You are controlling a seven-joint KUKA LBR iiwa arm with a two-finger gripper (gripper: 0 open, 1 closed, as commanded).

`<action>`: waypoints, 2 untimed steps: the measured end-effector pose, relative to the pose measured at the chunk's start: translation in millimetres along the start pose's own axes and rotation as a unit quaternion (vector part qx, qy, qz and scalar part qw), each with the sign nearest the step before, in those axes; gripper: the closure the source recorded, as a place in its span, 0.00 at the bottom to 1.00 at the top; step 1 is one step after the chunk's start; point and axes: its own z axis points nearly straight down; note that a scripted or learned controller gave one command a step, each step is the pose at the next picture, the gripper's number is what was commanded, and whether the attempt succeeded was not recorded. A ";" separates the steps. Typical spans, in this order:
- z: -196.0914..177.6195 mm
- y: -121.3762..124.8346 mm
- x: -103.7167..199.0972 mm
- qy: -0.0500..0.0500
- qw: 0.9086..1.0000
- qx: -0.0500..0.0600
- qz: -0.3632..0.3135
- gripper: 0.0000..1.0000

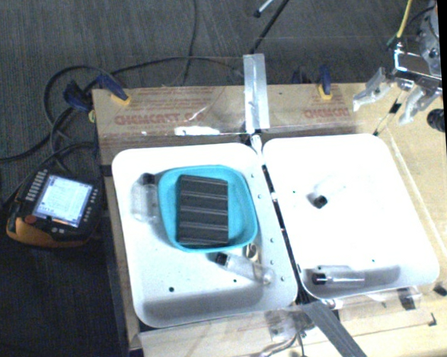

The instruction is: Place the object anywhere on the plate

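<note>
- Two white bins on the table (436,197); in the left bin (144,298), a blue plate (246,210) with a dark ribbed block (203,210) lying flat inside it. Judged to be the task's thing and already in place.
- Claw (408,92) at the upper right of the frame, above the far corner of the right bin (367,164), well apart from the plate. Clenched or released: cannot tell, as the metal parts blur together there.
- Risk one: reaching in again and nudging the block over the plate's shallow rim, or pushing the plate itself toward the bin wall.
- Risk two: catching the clear vial (241,264) touching the plate's lower right edge, or the clear bottle (143,196) just beside its left edge. Both light, likely to roll.
- Risk three: mistaking the target. A small dark piece (318,200) sits in the middle of the right bin, and a slim pen-like item (339,279) lies along its lower wall.
- Hard to make out: what that small dark piece is, being too small; most of the arm, cut off at the right edge; the clear items' outlines, washed out against white.
</note>
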 end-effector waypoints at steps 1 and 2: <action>75.4 -15.9 27.3 0.000 1.000 0.000 0.031 0.00; 135.0 -76.4 -33.0 0.002 0.986 0.001 0.166 0.00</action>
